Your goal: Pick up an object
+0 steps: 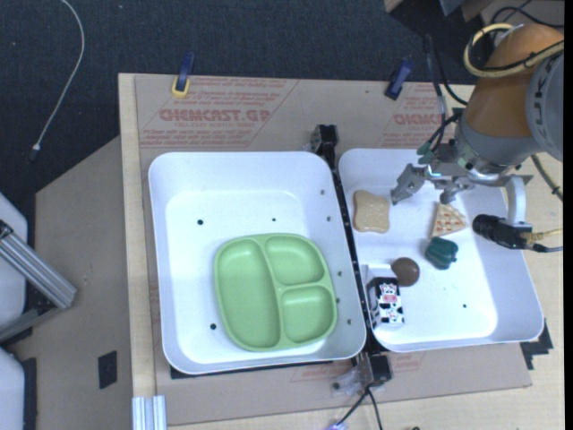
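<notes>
Just below the gripper (428,183), the toast slice (371,211) to its left and the pizza wedge (448,219) to its right leave a bare lane of right bin (515,325) floor, blocked further down by the teal piece (441,253), brown ball (406,270) and cow-print carton (387,303).

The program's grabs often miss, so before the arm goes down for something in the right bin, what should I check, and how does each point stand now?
1. Gripper carries nothing between its fingers: ok.
2. Fingers spread enough to take an object: ok, they look splayed.
3. Target under the gripper: not ok; it hangs between the tan bread-shaped toy slice and the orange pizza-wedge toy.
4. Objects apart: ok for the bread; the wedge sits close to the teal lump.
5. Brown round piece and black-and-white cow-patterned carton lie near the right white bin's wall: awkward picks.
</notes>
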`<state>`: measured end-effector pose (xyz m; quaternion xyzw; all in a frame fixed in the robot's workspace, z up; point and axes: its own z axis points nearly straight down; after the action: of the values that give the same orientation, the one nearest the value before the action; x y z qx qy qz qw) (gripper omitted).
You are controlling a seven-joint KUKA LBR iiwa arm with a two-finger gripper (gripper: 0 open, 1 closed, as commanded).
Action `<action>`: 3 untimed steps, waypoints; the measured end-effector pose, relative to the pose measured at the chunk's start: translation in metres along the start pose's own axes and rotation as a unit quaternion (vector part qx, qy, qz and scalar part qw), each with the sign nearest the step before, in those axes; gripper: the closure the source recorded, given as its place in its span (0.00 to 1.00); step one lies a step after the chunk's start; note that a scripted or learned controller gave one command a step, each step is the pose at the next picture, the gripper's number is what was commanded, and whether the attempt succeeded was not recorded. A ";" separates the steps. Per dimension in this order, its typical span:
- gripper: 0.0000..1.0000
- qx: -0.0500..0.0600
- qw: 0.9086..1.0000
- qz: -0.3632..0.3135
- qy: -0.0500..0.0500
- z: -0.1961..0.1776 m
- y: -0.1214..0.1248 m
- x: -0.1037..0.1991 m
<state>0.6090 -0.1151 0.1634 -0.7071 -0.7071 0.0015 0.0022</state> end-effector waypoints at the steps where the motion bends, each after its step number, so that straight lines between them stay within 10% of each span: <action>1: 0.00 0.000 1.000 0.000 0.000 0.048 0.003 -0.008; 2: 0.00 -0.003 1.000 0.000 0.000 0.077 0.005 -0.008; 3: 1.00 -0.008 1.000 -0.001 0.001 0.062 0.008 -0.006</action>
<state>0.6166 -0.1209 0.1009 -0.7065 -0.7077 -0.0048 -0.0027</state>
